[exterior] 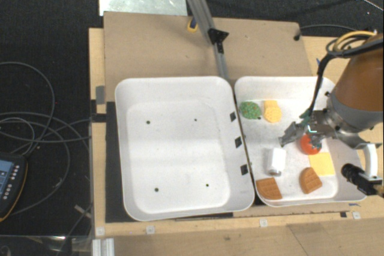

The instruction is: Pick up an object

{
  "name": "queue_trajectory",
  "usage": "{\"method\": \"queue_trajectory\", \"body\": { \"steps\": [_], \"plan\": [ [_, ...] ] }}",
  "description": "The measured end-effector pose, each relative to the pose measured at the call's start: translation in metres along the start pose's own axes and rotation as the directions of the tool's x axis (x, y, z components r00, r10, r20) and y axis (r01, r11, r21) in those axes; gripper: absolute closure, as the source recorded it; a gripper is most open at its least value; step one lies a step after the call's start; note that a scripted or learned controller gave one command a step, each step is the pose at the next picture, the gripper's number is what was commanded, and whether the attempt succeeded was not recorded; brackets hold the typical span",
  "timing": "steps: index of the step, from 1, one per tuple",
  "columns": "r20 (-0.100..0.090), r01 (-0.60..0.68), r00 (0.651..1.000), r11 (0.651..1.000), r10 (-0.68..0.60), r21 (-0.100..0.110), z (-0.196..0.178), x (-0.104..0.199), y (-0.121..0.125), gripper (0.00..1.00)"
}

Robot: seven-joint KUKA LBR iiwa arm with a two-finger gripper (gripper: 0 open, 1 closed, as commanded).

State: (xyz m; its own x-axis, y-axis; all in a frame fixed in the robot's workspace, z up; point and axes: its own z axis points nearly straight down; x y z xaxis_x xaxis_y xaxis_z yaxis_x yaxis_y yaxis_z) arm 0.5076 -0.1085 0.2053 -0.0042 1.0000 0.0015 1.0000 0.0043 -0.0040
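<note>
The bench carries 2 white bins side by side; the left bin (174,147) holds nothing loose, and all 7 items lie in the right bin (288,88). The gripper (305,132) hangs low over the middle of the right bin, reaching in from the right, with a red object (312,144) directly beneath its tip and partly hidden by it. Whether the jaws are released or clenched cannot be told from this angle, and no contact with the red object can be confirmed. A yellow block (323,163) touches or nearly touches the red object on its near side; a white cylinder (276,159) lies close to the left. A green ball (250,110) and a yellow corn-like piece (272,111) sit together toward the far wall, and 2 brown pieces (269,188) (310,180) rest by the near wall. Judgement: the red object is the likely target. A sound grasp calls for centring squarely over it, straddling it along the axis away from the yellow block, descending fully, and closing before any lift. Chief risk: a finger landing on the yellow block and nudging the red object aside.
</note>
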Motion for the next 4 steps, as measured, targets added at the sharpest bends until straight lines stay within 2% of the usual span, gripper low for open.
{"method": "queue_trajectory", "body": {
  "steps": [1, 2, 3, 4],
  "plan": [
    [0.001, -0.002, 1.0, 1.0, 0.002, -0.005, -0.002, 0.0, 0.001, 0.0],
    [0.0, -0.004, 1.0, 1.0, 0.004, -0.001, 0.04, 0.001, 0.005, 0.0],
    [0.0, -0.003, 1.0, 1.0, 0.003, 0.001, 0.099, 0.006, 0.011, 0.0],
    [0.0, -0.003, 1.0, 1.0, 0.003, -0.002, 0.115, 0.006, 0.011, 0.0]
  ]
}}
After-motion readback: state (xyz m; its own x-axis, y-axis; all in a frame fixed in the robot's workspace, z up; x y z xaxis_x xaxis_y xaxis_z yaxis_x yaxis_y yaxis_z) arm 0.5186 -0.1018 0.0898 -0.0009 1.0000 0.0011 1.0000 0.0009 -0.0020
